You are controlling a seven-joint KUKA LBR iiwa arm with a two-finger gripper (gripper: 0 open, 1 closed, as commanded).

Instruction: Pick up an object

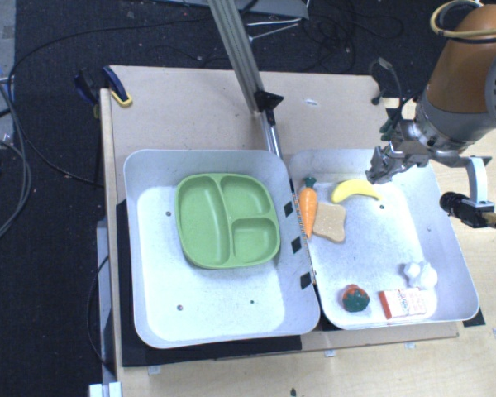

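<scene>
Two shallow white bins: the left bin [149,238] holds one green divided plastic plate [228,220]; the right bin [446,246] holds six items, middle floor bare (gripper [379,172] grip indiscernible).

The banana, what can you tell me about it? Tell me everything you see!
The banana is a small, bright yellow, curved toy that looks like smooth plastic. It lies flat near the back of the right bin, ends pointing down toward the front. The gripper hangs just beside its right end. The slice of bread lies close in front of it.

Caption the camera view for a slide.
Gripper poised beside banana in right bin; green plate in left bin.
</scene>
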